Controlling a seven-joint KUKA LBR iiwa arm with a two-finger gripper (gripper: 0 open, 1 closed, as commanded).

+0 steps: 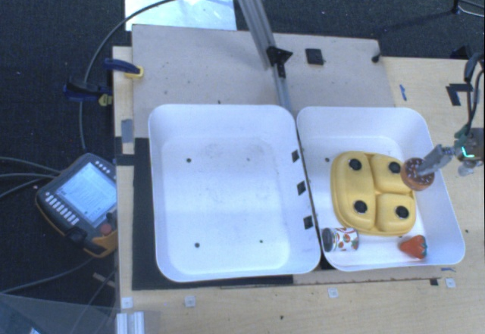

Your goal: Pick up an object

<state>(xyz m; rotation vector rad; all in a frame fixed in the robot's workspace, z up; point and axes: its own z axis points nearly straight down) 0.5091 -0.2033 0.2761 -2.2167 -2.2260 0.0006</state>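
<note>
Two white bins sit side by side on my worktop [227, 60]; the left bin [163, 249] is bare white inside. The right bin [364, 124] holds a yellow four-lobed block [371, 192] with a dark dot on each lobe, a small printed can [339, 239] lying on its side near the front edge, and a red strawberry-like piece [414, 247] in the front right corner. I see the end effector [424, 167] reaching in from the right, its tip against a brown doughnut-shaped object [417, 173] that rests at the block's right edge. I cannot tell how it is set. A pendant controller [79, 204] lies on the floor to the left.
</note>
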